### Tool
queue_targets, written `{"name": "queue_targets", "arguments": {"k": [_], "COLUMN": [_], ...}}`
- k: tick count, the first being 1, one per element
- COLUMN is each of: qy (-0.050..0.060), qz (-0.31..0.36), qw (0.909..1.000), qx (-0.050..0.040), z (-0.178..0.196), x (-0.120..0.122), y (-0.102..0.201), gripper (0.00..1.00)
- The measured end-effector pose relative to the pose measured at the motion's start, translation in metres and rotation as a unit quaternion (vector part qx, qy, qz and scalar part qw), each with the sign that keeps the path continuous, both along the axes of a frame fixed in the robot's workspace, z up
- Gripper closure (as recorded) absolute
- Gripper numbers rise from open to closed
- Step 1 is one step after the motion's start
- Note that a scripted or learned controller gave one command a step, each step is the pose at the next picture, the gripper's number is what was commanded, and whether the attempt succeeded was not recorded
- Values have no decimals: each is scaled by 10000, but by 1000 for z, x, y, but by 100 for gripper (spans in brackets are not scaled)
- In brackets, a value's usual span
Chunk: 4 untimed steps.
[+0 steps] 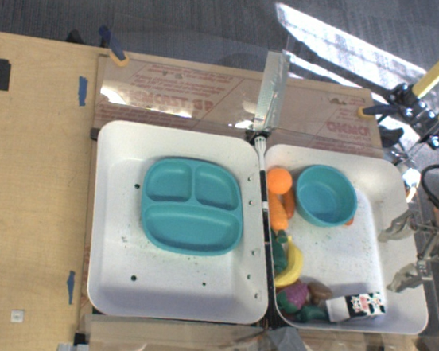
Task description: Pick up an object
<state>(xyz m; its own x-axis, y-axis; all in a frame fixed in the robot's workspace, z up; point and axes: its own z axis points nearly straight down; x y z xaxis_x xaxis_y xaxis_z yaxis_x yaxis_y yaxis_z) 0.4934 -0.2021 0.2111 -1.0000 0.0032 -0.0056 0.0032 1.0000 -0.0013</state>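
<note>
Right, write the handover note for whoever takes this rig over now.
Gripper: at the right edge of the right bin, nothing between its fingers.
Left bin: teal divided plate.
Right bin: teal bowl at the back; orange ball, carrot, banana, purple fruit along the divider; small black-and-white carton at the front.
Done: nothing picked.
Left: choose an object, grasp, lift.
</note>
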Motion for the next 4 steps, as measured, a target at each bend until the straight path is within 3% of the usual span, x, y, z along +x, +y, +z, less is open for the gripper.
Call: {"name": "queue_targets", "arguments": {"k": [1, 2, 3, 4], "qy": [-43, 116, -40, -70], "qz": [-47, 757, 658, 623], "qw": [10000, 9971, 9978, 9980], "qx": [1, 18, -29, -11], "z": [-117, -121, -120, -119], "x": [69, 142, 30, 99], "y": [65, 75, 26, 56], "gripper": [0, 0, 0, 0]}}
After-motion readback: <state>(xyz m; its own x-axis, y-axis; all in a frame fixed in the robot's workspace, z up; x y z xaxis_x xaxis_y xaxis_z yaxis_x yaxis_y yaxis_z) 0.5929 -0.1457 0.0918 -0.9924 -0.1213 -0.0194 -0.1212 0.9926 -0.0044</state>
